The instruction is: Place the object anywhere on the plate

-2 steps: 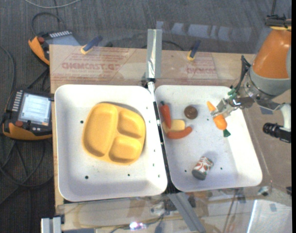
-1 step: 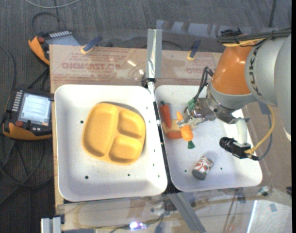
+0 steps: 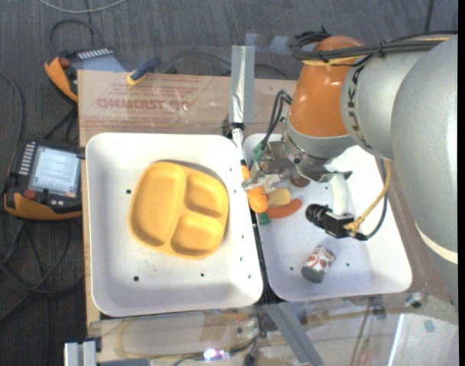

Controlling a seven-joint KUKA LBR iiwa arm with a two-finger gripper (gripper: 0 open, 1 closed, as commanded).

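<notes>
Plate point(image 3: 181, 208), yellow with three compartments, sits in left bin point(image 3: 110, 280); end effector point(image 3: 257, 175) state: cannot tell.

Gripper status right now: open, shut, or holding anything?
Gripper: cannot be told; it sits low over the small orange toy piece in the right white bin.

Single fixed overhead camera, slanted view down on the table.

Moderate distance: both white bins fit in frame, left bin point(image 3: 103, 204) at centre-left, right bin point(image 3: 370, 273) at centre-right. Dark carpeted floor point(image 3: 179, 21) fills the upper frame. Arm point(image 3: 400, 105) enters from upper right, close to the lens, looming large.
</notes>
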